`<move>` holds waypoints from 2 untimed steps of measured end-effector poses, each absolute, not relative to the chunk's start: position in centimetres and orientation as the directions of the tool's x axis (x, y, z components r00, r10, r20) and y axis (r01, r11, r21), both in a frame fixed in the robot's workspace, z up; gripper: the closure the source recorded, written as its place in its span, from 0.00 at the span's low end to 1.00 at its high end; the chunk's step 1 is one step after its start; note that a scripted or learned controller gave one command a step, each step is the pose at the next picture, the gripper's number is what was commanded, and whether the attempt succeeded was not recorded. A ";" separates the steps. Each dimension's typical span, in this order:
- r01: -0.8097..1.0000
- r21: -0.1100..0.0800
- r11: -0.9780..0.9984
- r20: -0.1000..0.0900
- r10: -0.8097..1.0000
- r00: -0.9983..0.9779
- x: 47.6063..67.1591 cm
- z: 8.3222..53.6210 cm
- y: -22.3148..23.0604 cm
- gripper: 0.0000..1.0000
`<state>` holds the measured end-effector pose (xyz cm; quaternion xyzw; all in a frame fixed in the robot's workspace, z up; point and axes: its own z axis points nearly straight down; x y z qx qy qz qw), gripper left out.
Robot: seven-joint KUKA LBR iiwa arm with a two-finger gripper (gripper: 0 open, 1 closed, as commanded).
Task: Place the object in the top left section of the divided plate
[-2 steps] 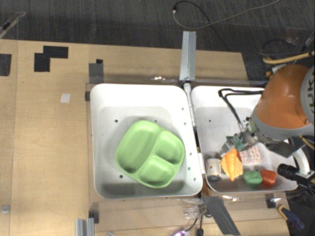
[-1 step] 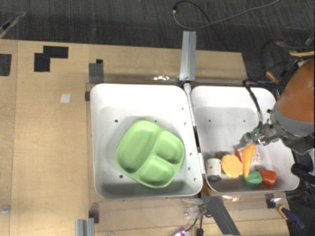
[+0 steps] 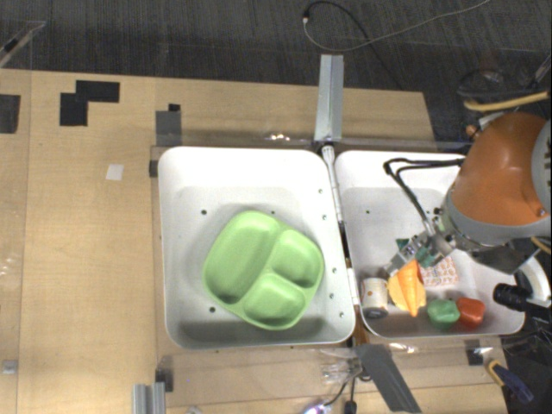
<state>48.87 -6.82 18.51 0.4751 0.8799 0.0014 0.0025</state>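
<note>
1. Camera view, layout: two white bins side by side on the tabletop (image 3: 78, 231). The left bin (image 3: 185, 188) holds one green divided plate (image 3: 263, 270) with three sections. The right bin (image 3: 371, 188) holds the loose things.
2. Tool (image 3: 420, 253): low in the right bin, under the arm (image 3: 500, 179). Finger state: cannot tell, the spread is too small and cluttered to read.
3. Key relation: an orange object (image 3: 407, 289) lies just below the tool, touching or nearly so, with its long axis running roughly up-down in the picture. No grasp confirmed. Judged the likely target.
4. The plate's top left section (image 3: 241, 248) lies well apart, to the picture's left, across the wall between the bins.
5. Count, right bin: one orange object, one small can (image 3: 373, 293), one green piece (image 3: 443, 312), one red piece (image 3: 471, 310).
</note>
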 end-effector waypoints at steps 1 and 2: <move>0.471 0.004 0.882 -0.005 0.471 -0.882 48.9 19.4 -2.2 1.00; 0.113 0.002 0.994 -0.011 0.113 -0.994 48.9 25.0 0.3 1.00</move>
